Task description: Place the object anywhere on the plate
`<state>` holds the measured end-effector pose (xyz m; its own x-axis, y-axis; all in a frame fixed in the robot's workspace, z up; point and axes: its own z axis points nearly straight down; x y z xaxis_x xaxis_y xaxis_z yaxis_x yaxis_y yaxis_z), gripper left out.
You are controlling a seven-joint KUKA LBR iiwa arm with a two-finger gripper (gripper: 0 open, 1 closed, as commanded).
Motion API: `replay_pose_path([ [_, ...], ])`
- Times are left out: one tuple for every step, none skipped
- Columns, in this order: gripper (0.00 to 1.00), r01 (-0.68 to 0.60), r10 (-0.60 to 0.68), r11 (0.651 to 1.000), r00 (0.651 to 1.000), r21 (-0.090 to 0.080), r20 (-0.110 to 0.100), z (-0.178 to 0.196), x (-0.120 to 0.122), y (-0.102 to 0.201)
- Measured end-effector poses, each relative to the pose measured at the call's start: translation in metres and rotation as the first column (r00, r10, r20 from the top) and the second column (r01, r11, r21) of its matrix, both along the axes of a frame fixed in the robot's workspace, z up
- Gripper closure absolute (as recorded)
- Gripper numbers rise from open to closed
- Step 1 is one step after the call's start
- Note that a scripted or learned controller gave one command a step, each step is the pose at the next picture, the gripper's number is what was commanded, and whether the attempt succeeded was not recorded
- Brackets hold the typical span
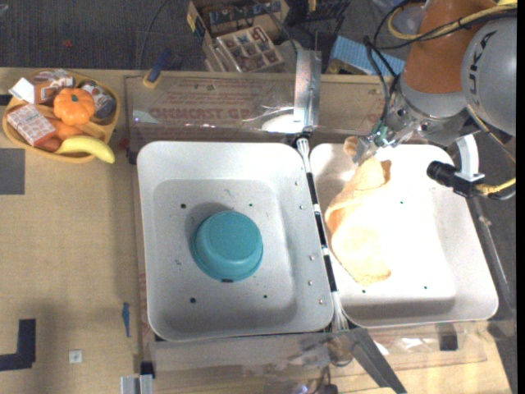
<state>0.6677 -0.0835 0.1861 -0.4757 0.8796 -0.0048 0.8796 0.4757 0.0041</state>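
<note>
Yellow cloth (pixel 361 220) top corner pinched in claw (pixel 379 140)

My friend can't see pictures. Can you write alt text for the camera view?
A robot arm lifts a limp yellow cloth by one corner over the right bin. A teal plate sits in the left bin.

The arm (pixel 476 56) in the upper right of the frame is built of rounded grey housings with a broad orange band above the wrist. Dark letters, part of the maker's name, run along the grey shell at the right edge. Black cables loop over the orange section. A white curved bracket and a black cylindrical fitting sit lower right.
</note>
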Motion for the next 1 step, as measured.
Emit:
replay_pose_path([
  [1.00,0.000,0.000,1.000,1.000,0.001,0.000,0.0404,0.0013,-0.0007],
])
